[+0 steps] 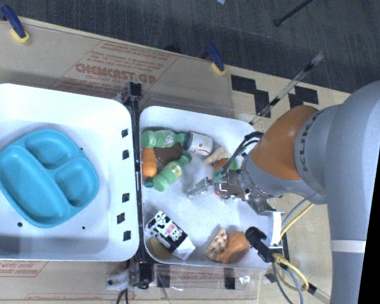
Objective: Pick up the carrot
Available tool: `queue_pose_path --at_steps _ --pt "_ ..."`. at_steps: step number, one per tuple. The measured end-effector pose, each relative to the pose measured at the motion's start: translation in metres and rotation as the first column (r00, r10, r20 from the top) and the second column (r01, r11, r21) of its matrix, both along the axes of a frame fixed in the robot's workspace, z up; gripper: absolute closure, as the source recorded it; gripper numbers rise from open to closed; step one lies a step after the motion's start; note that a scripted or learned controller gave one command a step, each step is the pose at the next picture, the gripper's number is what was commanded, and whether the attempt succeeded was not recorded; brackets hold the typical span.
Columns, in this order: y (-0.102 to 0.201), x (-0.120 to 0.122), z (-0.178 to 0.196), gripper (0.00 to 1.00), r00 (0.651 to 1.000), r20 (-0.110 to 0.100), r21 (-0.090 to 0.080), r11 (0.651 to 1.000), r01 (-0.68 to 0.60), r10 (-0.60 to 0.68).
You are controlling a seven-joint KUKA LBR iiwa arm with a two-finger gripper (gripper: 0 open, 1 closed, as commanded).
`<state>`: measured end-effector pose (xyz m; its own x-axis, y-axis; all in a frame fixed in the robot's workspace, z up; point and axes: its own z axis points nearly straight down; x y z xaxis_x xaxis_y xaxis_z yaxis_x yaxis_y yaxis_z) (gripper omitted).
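One carrot [149,164] left of pincer [203,185]

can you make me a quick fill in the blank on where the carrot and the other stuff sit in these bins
1. The carrot lies in the ____ bin, near its left wall.
2. The blue divided plate sits in the ____ bin.
3. The two bottles beside the carrot, one above it and one to its right, are ____ in colour.
4. The gripper hovers to the ____ of the carrot.

Missing words: right; left; green; right
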<state>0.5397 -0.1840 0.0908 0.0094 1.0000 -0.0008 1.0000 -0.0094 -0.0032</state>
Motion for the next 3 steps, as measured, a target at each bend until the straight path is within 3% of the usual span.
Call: queue_pose_path --at_steps 1,2,3 --pt "0.061 0.056 0.037 0.0 0.992 -0.003 0.0 0.992 0.127 -0.127" --pt "0.07 0.034 0.06 0.0 0.989 -0.008 -0.001 0.989 0.147 -0.147" --pt "0.025 0.019 0.074 0.0 0.986 -0.002 0.0 0.986 0.165 -0.165"
